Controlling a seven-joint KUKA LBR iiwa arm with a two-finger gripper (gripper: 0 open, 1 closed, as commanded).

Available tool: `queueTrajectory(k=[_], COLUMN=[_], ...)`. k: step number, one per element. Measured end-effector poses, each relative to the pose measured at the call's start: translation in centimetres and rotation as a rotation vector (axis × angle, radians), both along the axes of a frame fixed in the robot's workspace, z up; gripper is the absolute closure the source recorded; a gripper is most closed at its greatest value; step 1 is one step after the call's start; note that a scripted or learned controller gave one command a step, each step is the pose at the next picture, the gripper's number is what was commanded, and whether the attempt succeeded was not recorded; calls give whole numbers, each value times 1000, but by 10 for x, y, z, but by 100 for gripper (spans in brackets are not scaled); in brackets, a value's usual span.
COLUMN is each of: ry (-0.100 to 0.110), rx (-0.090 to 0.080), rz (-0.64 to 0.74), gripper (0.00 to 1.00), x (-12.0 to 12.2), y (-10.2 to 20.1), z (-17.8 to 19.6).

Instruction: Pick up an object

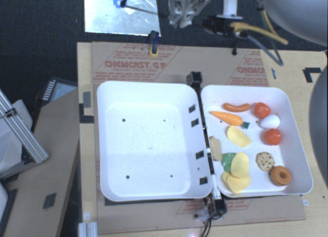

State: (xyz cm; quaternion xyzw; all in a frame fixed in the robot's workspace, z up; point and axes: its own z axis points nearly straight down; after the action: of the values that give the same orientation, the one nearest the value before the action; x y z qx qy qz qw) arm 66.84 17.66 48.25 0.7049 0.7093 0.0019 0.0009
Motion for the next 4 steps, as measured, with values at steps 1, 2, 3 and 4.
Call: queueTrajectory(k=[1,2,3,4], ry=[2,2,-3,0], rx=[-1,-1,0,-2], rz=[0,-1,-1,-5], gripper=[100,100,100,100], x=[0,0,0,0], y=[26,48,57,52], z=[-4,-6,43,54])
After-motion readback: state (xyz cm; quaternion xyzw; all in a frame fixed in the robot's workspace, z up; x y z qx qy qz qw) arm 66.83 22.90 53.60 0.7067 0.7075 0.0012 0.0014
